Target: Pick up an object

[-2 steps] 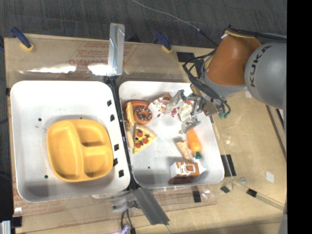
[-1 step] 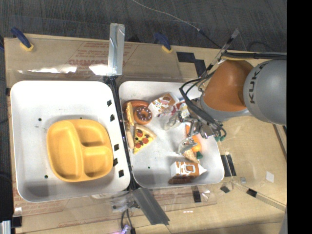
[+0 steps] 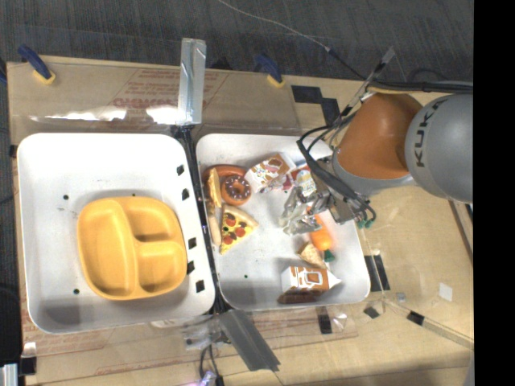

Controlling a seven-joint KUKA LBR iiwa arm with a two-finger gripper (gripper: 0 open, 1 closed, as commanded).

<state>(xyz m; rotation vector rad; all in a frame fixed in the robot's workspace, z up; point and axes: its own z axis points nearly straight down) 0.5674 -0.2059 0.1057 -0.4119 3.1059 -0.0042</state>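
The right bin holds several toy foods: a pizza slice, a hot dog beside a brown doughnut, a printed packet, an orange piece, a small wedge and a brown-and-white carton. My gripper hangs low over the right middle of this bin, just left of the orange piece, its metal fingers pointing down to the left. I see nothing between them. The grey arm with its orange band comes in from the right.
The left bin carries a yellow divided tray. Cables loop around the wrist above the right bin's far corner. Tape and cardboard line the bench around both bins.
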